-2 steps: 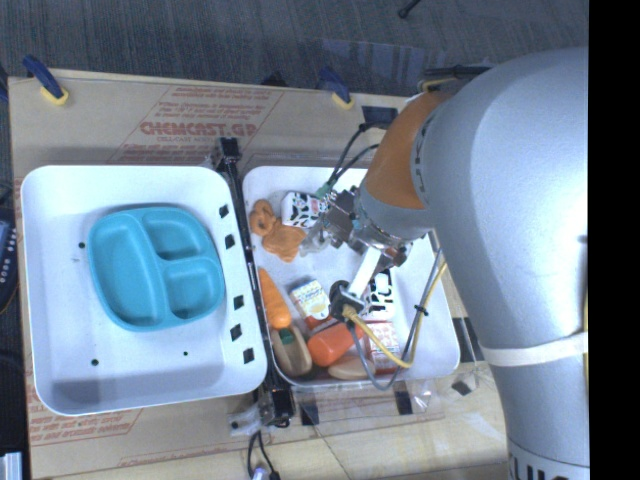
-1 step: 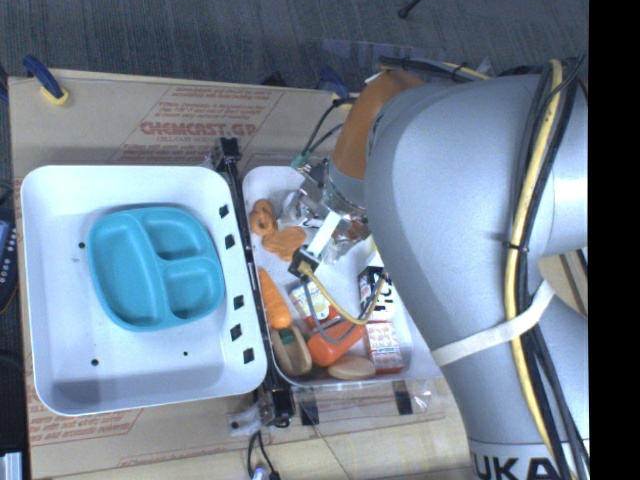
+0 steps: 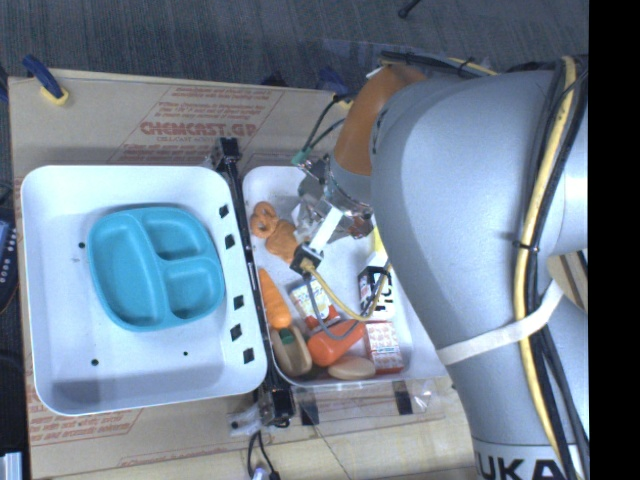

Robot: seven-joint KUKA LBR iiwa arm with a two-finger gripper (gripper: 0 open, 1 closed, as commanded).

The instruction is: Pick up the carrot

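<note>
Carrot [image 3: 275, 299] lies beside crowded toy food [image 3: 335, 343].

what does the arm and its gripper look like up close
The arm is bulky, rounded, glossy grey, with an orange band above the wrist. Black and yellow cables run along it, and white lettering marks its base. The gripper is small, metallic and black.

Even, soft overhead light — faint shadows along the left bin's [image 3: 60, 298] inner walls. Mild sheen on the grey arm [image 3: 470, 218]. Small items look slightly soft, perhaps from low resolution.
</note>
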